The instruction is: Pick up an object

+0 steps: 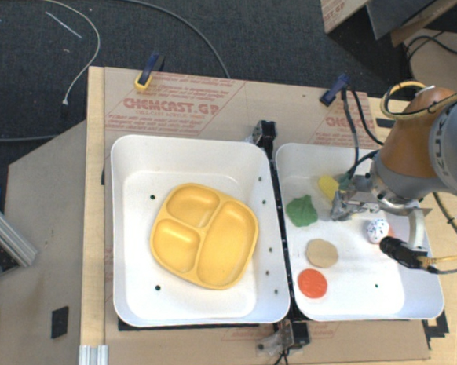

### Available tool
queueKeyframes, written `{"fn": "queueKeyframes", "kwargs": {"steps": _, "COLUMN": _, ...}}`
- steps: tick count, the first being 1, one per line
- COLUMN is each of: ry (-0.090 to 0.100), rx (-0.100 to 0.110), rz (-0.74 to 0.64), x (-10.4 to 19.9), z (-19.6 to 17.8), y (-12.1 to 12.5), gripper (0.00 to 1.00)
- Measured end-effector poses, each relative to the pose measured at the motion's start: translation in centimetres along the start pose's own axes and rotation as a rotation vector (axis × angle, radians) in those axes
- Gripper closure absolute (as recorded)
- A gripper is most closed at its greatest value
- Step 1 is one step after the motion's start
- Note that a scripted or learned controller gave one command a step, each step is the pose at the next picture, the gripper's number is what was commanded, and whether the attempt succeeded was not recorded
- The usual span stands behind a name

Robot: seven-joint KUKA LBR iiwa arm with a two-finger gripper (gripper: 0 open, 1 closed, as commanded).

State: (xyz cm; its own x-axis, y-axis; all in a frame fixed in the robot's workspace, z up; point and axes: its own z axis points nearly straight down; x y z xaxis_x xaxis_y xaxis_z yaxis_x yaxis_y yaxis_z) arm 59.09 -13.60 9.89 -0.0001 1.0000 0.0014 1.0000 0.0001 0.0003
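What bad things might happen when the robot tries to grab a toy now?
1. The claw sits low in the right bin, squeezed between the green toy and the yellow piece. It might nudge both and catch neither.
2. The small white dotted ball lies right by the arm and could roll off if bumped.
3. The tan disc and red disc look flat, so they may be hard to pinch.

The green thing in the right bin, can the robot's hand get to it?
Probably yes. The green thing lies uncovered just left of the hand, with nothing standing between them; the yellow piece sits farther back.
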Motion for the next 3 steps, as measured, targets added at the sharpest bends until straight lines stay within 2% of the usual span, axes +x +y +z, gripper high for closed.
{"fn": "queueKeyframes", "kwargs": {"steps": 2, "ry": -0.002, "rx": -0.004, "rz": -0.001, "x": 0.2, "z": -12.4, "y": -0.9, "gripper": 1.00}}
{"fn": "queueKeyframes", "kwargs": {"steps": 3, "ry": -0.002, "rx": -0.002, "rz": -0.001, "x": 0.3, "z": -12.9, "y": -0.8, "gripper": 1.00}}
